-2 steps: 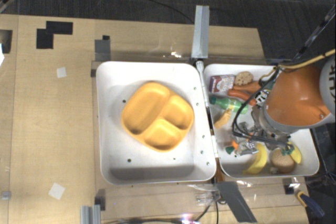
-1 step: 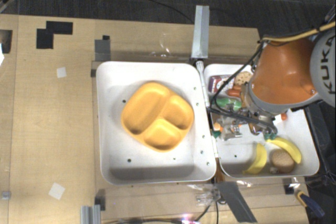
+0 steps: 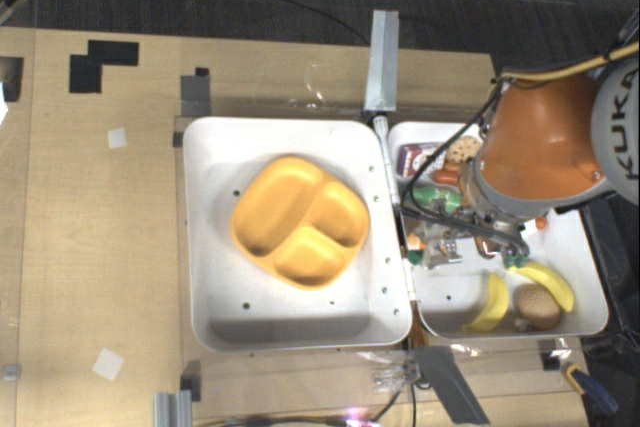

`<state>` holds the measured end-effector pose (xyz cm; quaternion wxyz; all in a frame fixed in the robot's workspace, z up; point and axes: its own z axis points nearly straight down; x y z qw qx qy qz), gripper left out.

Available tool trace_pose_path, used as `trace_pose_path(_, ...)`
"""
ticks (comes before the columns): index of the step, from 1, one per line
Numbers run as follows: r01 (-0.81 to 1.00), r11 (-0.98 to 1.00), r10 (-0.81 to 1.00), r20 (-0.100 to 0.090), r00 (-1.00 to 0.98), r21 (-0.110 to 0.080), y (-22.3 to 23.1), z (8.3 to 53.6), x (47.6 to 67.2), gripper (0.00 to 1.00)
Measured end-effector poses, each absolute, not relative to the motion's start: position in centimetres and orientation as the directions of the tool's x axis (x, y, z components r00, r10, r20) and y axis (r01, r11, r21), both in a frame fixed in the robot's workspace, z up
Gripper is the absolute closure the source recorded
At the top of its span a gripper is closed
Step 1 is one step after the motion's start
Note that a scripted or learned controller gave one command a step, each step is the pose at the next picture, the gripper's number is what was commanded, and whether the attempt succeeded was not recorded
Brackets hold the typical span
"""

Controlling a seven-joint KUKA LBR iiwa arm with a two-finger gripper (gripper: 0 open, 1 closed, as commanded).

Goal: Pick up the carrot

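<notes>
While my arm (image 3: 545, 140) hangs low over the right bin (image 3: 590, 260), the pick looks not yet done: the pincer (image 3: 478, 240) sits in the clutter near that bin's left wall, grip state I cannot tell. No carrot I can pick out; maybe the orange bit there. Two bananas (image 3: 490, 303) lie at the front edge. Yellow tray (image 3: 300, 220) fills the left bin; wooden counter (image 3: 90, 245), dark carpet behind.

I saw the arm (image 3: 545, 140) over the right bin (image 3: 590, 300), bananas (image 3: 545, 283) near it; a yellow dish (image 3: 300, 220) filled the left bin (image 3: 215, 245).
</notes>
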<state>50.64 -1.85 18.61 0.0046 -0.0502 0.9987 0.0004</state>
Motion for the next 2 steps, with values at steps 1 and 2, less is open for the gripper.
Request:
trace_pose_path(1, 0.042, 0.999, 0.042, -0.016, -0.999, 0.0, -8.5, 9.1, 51.7, 0.0)
trace_pose_path(2, -0.042, 0.999, -0.042, -0.013, -0.999, -0.001, -8.6, 9.0, 54.3, 0.0)
